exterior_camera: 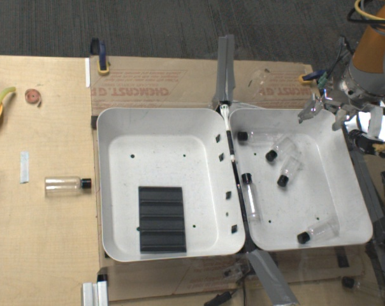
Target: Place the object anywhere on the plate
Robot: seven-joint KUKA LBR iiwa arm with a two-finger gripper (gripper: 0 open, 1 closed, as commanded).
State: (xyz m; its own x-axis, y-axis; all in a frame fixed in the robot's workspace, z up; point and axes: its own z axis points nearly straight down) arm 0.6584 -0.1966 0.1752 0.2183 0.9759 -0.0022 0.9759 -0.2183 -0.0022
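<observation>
White bins sit side by side. One black ridged plate [161,220] lies in the left bin [116,132]. Clear little bottles [288,169] with black caps lie in the right bin [345,164]. Up high at the right bin's far corner hangs the gripper [325,110], holding nothing.

Two shallow white bins [116,171]; one ridged black rectangular plate [161,220]; six clear plastic vials with black caps [290,169], one outside on bench.

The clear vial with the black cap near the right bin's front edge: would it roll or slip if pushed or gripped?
The vial lies on its side and looks cylindrical, so a nudge would probably roll it across the right bin. Its clear, smooth-looking wall may slip between fingers. It looks empty, so likely light.
</observation>
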